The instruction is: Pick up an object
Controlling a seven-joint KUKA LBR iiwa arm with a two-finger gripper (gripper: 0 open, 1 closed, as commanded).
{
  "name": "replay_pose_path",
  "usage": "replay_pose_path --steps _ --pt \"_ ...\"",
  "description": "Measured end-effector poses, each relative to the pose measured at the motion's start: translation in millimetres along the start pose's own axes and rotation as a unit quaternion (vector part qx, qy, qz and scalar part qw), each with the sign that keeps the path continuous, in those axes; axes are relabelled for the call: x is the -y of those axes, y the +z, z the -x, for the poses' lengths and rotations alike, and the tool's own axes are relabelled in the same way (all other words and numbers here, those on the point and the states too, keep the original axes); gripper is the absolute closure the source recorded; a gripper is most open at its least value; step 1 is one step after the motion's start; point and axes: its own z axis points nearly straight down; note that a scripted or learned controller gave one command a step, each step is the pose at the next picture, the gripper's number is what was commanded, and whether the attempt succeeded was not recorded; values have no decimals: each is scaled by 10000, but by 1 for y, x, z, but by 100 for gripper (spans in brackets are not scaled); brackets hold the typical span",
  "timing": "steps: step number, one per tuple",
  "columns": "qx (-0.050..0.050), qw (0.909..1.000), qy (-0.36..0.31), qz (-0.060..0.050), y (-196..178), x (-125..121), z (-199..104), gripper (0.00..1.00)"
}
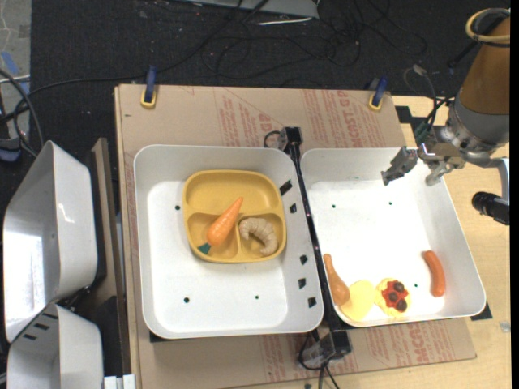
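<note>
A dark floor strewn with cables surrounds the tabletop (pixel 243 112), a brown board held by yellow clamps (pixel 148 97) at its far edge, and on it two shallow white bins sit side by side. The left bin (pixel 162 298) holds a yellow divided plate (pixel 212 190) with a toy carrot (pixel 225 220) and a pale shrimp (pixel 260 233) in its near compartments. The right bin (pixel 381 233) has its playthings gathered along the near edge: a drumstick (pixel 335 279), a small pizza slice (pixel 389 295) just beside it, and a sausage (pixel 435 272) lying apart toward the right wall. The hand (pixel 415 164) hangs over the far right corner of that bin, its two fingers spread apart with nothing between them, well away from every toy. No object is singled out, so the sausage looks the soundest choice: it lies alone on bare floor, with room on both sides for the fingers. To do this well, the hand should travel toward the near edge, turn so the fingers straddle the sausage across its narrow width, descend until they nearly touch the bin floor, then close and lift straight up. The bin wall near its right side is the likeliest snag.
</note>
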Motion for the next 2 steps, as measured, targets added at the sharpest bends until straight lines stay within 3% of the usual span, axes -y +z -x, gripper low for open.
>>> replay_pose_path --steps 1,2 --pt "12 10000 -13 62 -7 -3 0 0" --pt "6 10000 -26 40 52 -4 -9 0"
